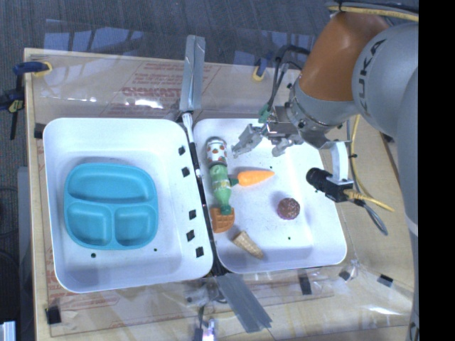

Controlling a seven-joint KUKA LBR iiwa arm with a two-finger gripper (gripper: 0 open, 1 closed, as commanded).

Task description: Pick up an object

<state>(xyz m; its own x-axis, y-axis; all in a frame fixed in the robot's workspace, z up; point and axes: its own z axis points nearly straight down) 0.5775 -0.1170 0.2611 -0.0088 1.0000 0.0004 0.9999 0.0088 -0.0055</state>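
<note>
I count two white bins side by side. The left bin point(57, 190) holds one blue divided tray point(110, 204). The right bin point(320, 240) holds five loose things: one small can point(215, 149), one green bottle point(220, 185), one orange carrot point(254, 178), one brown round piece point(288, 208) and one cone point(248, 244). There is also an orange waffle-patterned piece point(222, 220) at the foot of the bottle, touching it.

The gripper point(264, 141) hangs over the far part of the right bin, and I see its two fingers spread apart, one toward the can and one back toward the wrist. Nothing sits between them; they hold nothing that I can make out, and I cannot tell whether the tips touch the bin floor.

From the jaws, the carrot lies just below and between the two fingers, near them. The can is just beside the left finger. The bottle sits below the can, along the bin's inner wall. The brown piece is lower and toward the arm's side, apart from the jaws. The cone is farthest away, well apart, by the near wall.
</note>
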